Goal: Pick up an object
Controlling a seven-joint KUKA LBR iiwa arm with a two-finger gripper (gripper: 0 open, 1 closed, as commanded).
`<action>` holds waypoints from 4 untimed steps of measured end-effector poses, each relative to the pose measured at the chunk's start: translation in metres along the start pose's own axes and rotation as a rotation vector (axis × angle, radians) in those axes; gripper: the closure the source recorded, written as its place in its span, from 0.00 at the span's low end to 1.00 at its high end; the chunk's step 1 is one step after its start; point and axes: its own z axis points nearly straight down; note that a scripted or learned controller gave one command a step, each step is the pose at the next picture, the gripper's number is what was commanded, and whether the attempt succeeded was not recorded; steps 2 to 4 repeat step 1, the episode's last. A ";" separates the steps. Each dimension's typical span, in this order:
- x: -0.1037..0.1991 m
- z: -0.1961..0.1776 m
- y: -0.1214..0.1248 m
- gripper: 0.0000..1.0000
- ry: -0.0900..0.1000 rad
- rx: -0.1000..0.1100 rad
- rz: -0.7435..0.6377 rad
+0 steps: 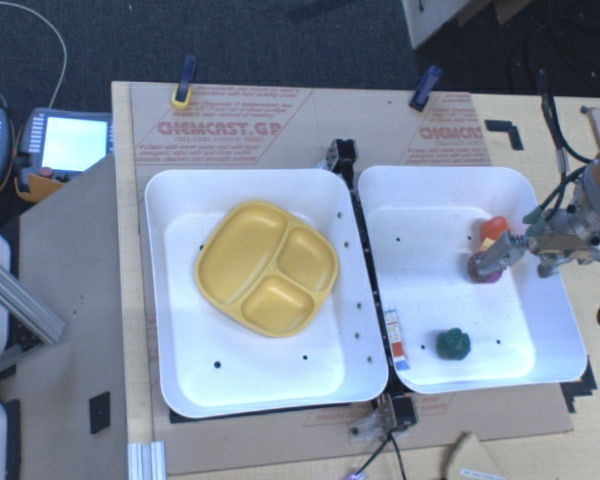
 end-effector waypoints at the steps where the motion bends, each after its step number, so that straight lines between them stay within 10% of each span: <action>1: 0.000 -0.004 0.002 0.00 -0.002 -0.010 -0.003; 4: 0.000 -0.004 0.002 0.00 -0.002 -0.010 -0.003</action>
